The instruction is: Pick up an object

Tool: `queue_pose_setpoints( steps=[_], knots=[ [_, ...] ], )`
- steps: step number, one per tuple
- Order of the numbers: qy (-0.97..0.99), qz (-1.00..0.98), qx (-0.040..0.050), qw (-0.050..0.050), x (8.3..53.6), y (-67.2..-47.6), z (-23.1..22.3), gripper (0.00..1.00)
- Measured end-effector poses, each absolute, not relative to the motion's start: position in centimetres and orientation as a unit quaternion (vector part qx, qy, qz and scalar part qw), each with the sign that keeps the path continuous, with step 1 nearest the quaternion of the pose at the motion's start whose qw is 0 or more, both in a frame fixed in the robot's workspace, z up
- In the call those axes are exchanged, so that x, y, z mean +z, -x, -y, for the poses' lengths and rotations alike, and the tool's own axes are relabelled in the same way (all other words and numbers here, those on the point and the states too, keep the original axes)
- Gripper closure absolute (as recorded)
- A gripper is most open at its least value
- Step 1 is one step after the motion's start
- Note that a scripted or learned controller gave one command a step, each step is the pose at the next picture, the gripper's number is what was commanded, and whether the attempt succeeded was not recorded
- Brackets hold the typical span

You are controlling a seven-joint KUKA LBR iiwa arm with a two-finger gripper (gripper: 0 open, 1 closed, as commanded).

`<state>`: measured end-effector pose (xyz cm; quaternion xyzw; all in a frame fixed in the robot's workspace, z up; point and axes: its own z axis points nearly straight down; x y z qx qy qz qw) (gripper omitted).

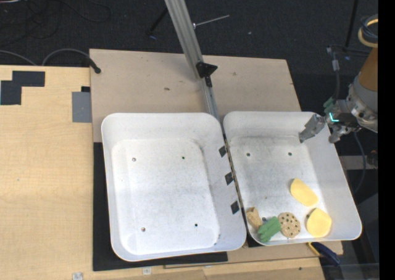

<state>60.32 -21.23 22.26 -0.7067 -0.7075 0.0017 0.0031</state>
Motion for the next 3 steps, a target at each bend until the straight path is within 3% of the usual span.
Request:
queue_pose_setpoints(
  steps=[1,3],
  knots=[
    [0.706,0.709,0.001,0.001,22.5,-60.4,21.2,0.0],
    [0.706,0.708,0.002,0.004,10.0,-60.2,20.3,0.0]
  ],
)
